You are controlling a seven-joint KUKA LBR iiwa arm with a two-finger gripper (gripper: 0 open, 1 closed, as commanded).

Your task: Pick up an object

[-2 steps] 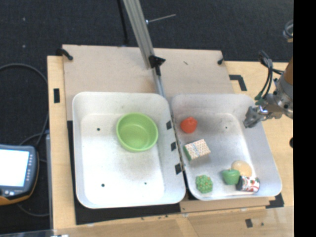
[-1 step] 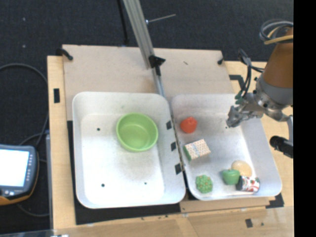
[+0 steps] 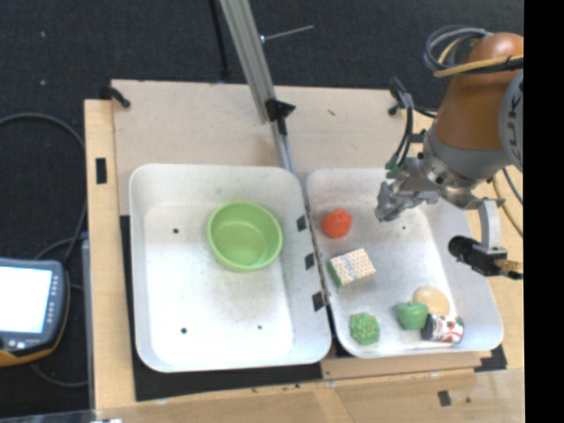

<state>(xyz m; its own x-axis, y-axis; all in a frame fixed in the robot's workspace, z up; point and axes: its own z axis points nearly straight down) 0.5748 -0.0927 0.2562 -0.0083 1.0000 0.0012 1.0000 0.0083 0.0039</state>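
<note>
The claw (image 3: 389, 203) hovers right of the red ball (image 3: 336, 224), apparently approaching; whether it is wide or narrow cannot be told. Next, it likely descends.

Robotics lab, plywood bench (image 3: 194, 130), twin white bins (image 3: 150, 236), teach pendant (image 3: 26, 307), cables
</note>
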